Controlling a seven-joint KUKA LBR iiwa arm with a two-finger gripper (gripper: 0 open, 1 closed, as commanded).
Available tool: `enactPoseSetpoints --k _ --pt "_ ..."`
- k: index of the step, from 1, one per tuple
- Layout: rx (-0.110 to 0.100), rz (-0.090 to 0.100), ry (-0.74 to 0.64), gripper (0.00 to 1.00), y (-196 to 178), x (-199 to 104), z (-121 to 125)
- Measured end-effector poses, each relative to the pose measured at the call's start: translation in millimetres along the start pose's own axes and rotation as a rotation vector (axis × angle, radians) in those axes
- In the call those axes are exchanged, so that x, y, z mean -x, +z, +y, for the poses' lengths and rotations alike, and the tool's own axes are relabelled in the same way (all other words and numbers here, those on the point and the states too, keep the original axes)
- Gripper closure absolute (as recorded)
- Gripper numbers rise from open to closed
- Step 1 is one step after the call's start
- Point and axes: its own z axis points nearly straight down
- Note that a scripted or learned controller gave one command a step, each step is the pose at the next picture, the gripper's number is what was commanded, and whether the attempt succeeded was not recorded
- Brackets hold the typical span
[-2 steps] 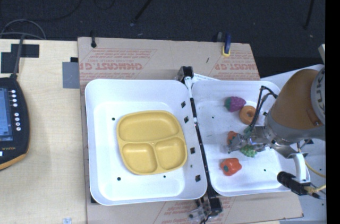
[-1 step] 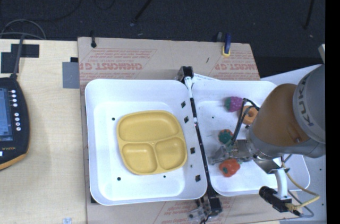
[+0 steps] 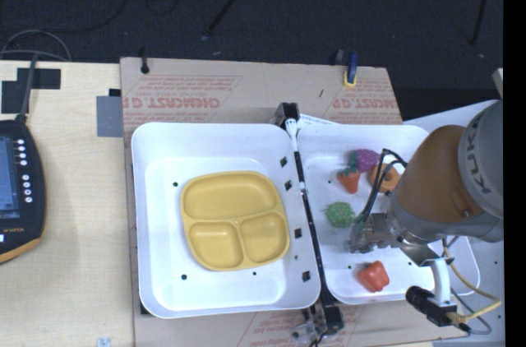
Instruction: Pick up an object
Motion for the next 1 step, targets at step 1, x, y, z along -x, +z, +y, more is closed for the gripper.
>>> enactPoseSetpoints --k 1 --pt "-0.010 0.012 -0.017 1.00 -89.6 -65.2 28.2"
